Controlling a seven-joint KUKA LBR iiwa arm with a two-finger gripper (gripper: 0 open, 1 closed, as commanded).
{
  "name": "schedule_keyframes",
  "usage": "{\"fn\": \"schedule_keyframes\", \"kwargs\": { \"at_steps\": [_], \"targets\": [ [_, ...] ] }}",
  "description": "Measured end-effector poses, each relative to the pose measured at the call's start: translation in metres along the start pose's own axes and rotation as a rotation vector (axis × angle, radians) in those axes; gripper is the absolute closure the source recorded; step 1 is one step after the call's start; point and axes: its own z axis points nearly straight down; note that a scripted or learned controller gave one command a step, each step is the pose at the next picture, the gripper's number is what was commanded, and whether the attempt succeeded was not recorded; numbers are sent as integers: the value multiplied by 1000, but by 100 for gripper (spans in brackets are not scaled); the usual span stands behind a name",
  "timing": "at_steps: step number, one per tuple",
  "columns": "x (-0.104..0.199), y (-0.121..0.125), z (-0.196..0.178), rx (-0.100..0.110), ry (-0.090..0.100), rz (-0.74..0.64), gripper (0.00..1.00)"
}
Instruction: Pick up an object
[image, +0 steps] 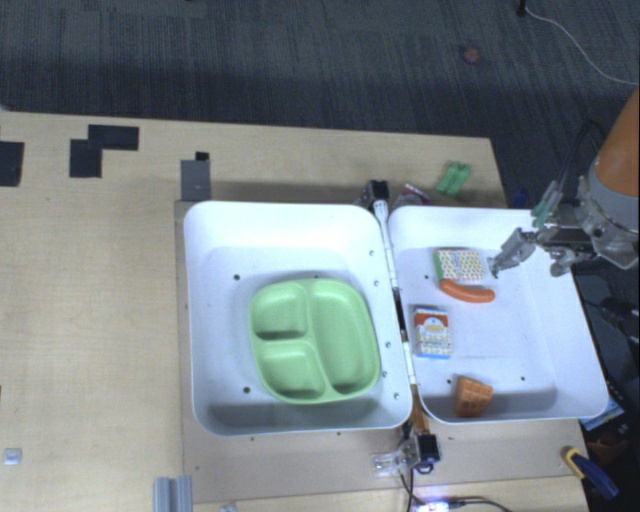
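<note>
Pale wood bench (90, 330) is bearing two smooth white bins. A glossy green three-compartment plate (314, 338) is lying mid left bin (215, 250). Along the right bin's (560, 350) left edge are being noted a patterned square pack (460, 265), an orange sausage shape (468, 292), a small printed carton (432, 332) and, near the front edge, an orange wedge (473, 396). The pincer (535, 252) is hanging spread, holding nothing, near the back right corner.

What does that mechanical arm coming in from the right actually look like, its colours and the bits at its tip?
The arm has an orange band above a grey wrist section. From it juts a grey metal end effector with thin, pale, pointed fingers, one carrying a small greenish patch near the top. Dark cables run beside the orange part. I can make out no lettering or markings at this size.
</note>
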Motion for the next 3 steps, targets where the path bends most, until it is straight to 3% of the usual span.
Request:
{"fn": "schedule_keyframes", "kwargs": {
  "at_steps": [1,2,3],
  "targets": [
    [-24,60,172,3,1,3,0],
    [9,99,199,-2,0,-1,0],
    [10,100,187,-6,0,-2,100]
  ]
}}
